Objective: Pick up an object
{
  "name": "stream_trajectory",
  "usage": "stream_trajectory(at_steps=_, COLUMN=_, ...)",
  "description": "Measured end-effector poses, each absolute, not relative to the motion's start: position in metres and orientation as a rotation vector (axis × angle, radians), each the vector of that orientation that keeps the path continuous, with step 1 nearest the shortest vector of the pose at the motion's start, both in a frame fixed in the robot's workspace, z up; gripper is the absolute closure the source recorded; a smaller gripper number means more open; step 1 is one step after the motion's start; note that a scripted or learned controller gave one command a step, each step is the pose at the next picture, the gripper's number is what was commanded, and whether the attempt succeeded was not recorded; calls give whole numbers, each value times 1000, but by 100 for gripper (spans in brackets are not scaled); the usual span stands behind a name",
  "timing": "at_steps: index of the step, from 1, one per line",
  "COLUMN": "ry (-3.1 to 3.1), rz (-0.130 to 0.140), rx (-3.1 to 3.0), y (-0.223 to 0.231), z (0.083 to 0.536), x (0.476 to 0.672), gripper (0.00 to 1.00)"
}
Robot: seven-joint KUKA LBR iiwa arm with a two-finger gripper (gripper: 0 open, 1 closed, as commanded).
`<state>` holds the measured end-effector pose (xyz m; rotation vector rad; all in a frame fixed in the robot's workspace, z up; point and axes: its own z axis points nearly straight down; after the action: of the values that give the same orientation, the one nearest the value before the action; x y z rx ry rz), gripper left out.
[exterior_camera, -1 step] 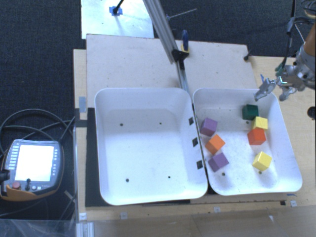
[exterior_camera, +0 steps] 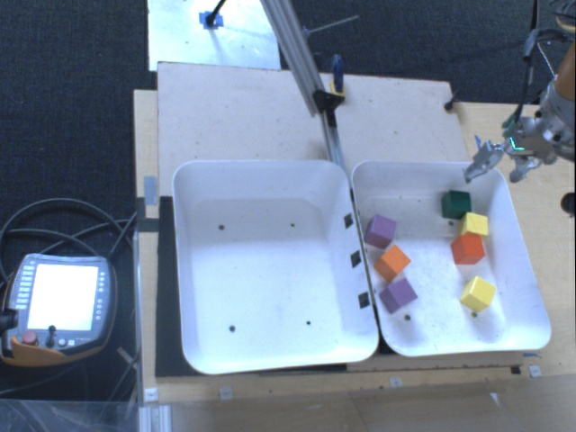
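Two white bins (exterior_camera: 261,183); two purple blocks (exterior_camera: 381,230), two yellow (exterior_camera: 478,292), one orange (exterior_camera: 392,262), red (exterior_camera: 467,249), green (exterior_camera: 455,203).

The bench (exterior_camera: 270,115), a pale speckled board over a wider wooden top, fills the middle of the frame. Two white bins lie on it side by side, touching along their inner rims: the left bin (exterior_camera: 193,268) at centre, the right bin (exterior_camera: 531,304) toward the lower right. A dark mat (exterior_camera: 166,295) shows under the left bin along its left and lower edges. A metal rail (exterior_camera: 292,39) runs at a slant from the top centre down to the board, where a clamp (exterior_camera: 328,93) grips it just above the seam between the bins.
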<state>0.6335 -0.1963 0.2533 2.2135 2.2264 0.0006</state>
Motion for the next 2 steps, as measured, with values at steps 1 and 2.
stream_trajectory(at_steps=1, ry=2228, rz=-2, rx=2216, y=-193, z=212, x=633, gripper=0)
stream_trajectory(at_steps=2, ry=2229, rz=-2, rx=2216, y=-188, z=169, x=636, gripper=0)
